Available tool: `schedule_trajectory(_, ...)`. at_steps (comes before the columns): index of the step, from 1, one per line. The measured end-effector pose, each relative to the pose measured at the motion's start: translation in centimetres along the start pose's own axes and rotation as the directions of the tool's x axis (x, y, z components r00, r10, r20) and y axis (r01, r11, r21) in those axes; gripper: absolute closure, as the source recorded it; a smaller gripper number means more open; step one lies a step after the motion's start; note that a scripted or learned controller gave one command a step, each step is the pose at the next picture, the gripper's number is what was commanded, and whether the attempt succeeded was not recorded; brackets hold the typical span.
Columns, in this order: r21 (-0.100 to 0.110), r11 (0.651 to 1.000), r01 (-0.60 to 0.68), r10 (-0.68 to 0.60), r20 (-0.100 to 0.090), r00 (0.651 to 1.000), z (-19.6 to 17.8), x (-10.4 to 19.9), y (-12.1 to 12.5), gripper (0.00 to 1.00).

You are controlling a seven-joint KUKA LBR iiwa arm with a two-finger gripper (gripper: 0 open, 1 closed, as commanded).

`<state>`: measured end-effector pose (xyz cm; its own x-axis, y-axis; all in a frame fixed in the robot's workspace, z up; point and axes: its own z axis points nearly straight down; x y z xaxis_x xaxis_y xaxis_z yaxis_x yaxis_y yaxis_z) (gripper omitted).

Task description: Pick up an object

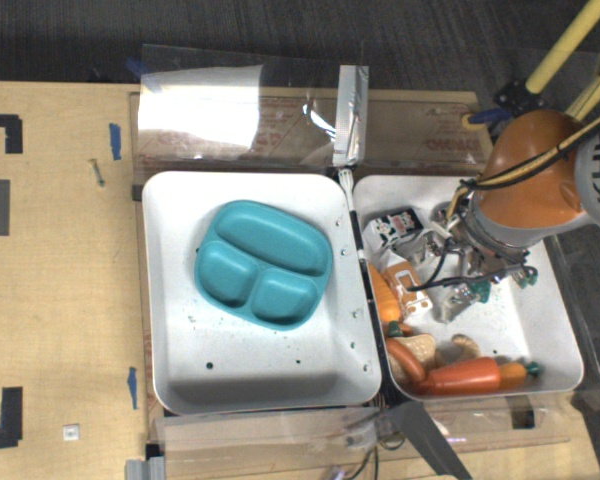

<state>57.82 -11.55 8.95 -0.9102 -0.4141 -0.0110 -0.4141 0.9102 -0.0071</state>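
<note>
beside gripper (442, 286), smooth tapered carrot (470, 374)

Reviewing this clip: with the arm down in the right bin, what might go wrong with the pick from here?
1. The hand sits among its own cables beside the carrot and sausage, which are packed along the right bin wall; it may close on nothing or two items.
2. Items against the wall may leave the hand too little room.
</note>
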Motion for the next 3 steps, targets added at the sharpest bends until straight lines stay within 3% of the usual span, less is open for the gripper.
schedule_trajectory(1,-0.007,0.859,0.512,-0.512,-0.001,0.859,-1.5,3.6,-1.5,0.00)
schedule_trajectory(2,0.023,0.834,0.551,-0.551,0.011,0.835,-0.5,10.8,-2.6,0.00)
schedule_trajectory(3,-0.007,0.524,0.852,-0.852,0.005,0.524,-1.7,3.4,-2.7,0.00)
